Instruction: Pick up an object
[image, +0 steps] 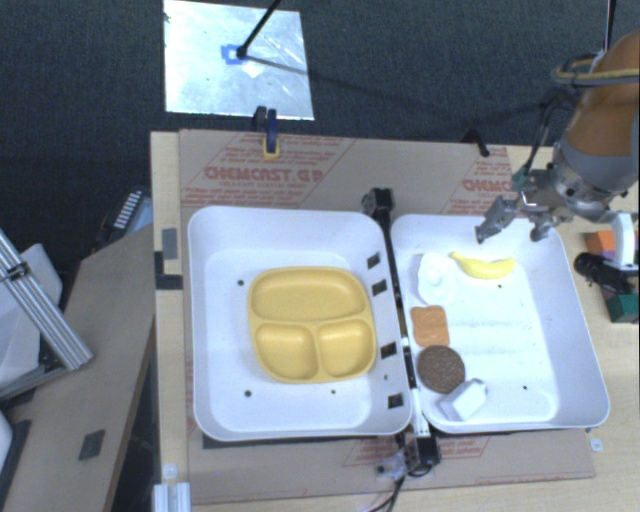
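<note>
Dark carpet surrounds a bench topped with cardboard, and on it two shallow white bins sit side by side. You will find the banana (484, 266) in the right bin (560, 350), toward its far edge, lying roughly left to right with a gentle curve. It is small, bright yellow and smooth, and looks like a toy; judge it light, stiff and a little slippery. Take it across the middle of its curve, where it is thickest, with the fingers closing over its narrow width.

Touching its left end is a white round piece (436, 276). Nearer you along the bin's left side lie an orange-tan slab (430, 324), a dark brown disc (440, 368) and a white block (463, 400).

Your gripper (515, 220) hangs above the bin's far edge, just beyond the banana, its two fingers spread apart with nothing between them.

A yellow divided plate (305, 322) fills the middle of the left bin (220, 300).
</note>
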